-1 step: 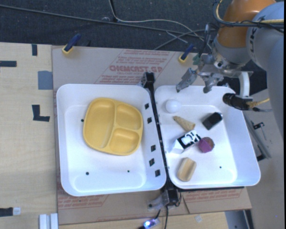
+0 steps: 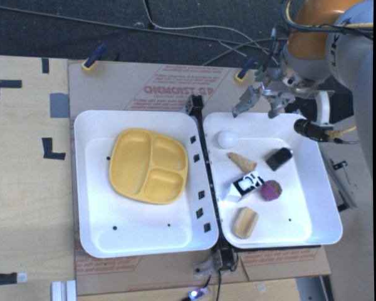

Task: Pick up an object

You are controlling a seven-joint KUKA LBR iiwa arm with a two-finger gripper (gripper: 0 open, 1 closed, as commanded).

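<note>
Your gripper [image 2: 258, 105] hangs over the far rim of the right bin [image 2: 323, 231] with its two fingers spread apart and nothing between them, so no pick is made yet. Every candidate lies below it inside that bin: the white ball [image 2: 226, 139] nearest, just beneath and to its left, then the tan wedge [image 2: 242, 162] and the black block [image 2: 279, 158], with the purple piece [image 2: 271, 190] and beige block [image 2: 245, 222] farther off. You likely want the ball, since it sits clear of its neighbours.
</note>
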